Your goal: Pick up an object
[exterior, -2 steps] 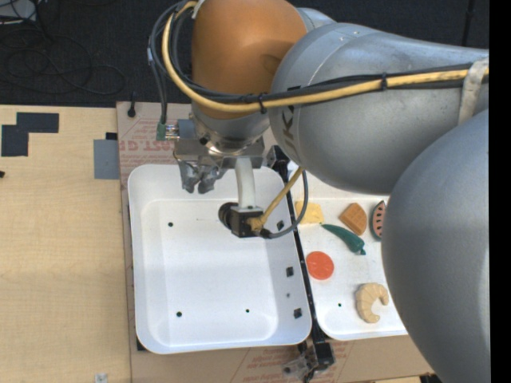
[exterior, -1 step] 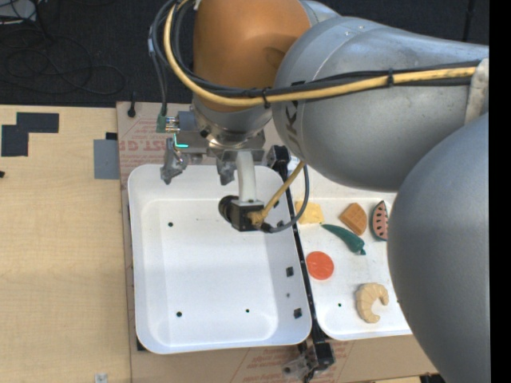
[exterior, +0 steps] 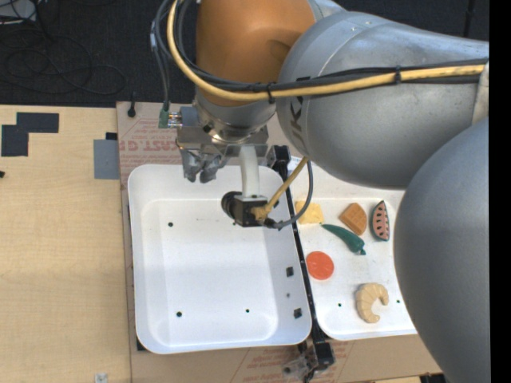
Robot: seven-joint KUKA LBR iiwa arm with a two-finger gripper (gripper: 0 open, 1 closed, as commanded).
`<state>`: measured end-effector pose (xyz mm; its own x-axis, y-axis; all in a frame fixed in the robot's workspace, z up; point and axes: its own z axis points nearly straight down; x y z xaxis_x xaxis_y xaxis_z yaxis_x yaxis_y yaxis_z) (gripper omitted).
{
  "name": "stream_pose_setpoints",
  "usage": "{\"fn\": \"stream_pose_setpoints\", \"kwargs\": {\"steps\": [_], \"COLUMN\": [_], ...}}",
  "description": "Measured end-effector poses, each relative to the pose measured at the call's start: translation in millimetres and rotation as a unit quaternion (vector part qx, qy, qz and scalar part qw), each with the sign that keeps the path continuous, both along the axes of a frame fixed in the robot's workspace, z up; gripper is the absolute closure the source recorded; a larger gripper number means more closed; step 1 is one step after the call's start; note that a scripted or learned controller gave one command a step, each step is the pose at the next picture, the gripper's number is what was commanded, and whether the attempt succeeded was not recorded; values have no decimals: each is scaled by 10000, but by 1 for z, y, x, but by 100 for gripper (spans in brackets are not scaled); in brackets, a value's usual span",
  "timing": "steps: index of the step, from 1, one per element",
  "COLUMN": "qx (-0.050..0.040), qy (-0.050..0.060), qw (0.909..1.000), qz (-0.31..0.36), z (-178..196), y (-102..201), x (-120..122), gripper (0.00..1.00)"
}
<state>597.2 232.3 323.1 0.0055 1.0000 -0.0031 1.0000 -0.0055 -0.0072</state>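
Grey and bulky, the arm is reaching in from the right and is covering much of the far and right side of the scene, with its orange band sitting above the wrist. Under it, the pale wooden table is carrying a brown cardboard sheet, and the two white bins are lying on that sheet side by side, touching along their shared edge.

The left bin is lying nearer the middle of the scene, and the right bin is partly disappearing under the arm. The gripper is hanging over the far rim of the left bin, near its far right corner, pointing down. Whether it is open or closed cannot be told from this angle, and nothing is showing in its grasp.

All the loose things are lying in the right bin, well apart from the gripper:
- A tan croissant is resting nearest the camera.
- A green pepper is lying slantwise in the middle.
- A watermelon slice is sitting just right of a brown bread piece.
- A red disc is lying near the left wall.
- A yellow wedge is sitting at the far left, close to the shared edge.
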Motion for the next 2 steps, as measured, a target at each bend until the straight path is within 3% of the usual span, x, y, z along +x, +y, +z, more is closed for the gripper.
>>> {"fn": "stream_pose_setpoints", "kwargs": {"steps": [1, 2], "qx": [1, -4], "qy": [1, 16], "qw": [10000, 10000], "qz": [-3, -5], "z": [0, 9], "y": [0, -1], "x": [0, 0], "gripper": [0, 100]}}
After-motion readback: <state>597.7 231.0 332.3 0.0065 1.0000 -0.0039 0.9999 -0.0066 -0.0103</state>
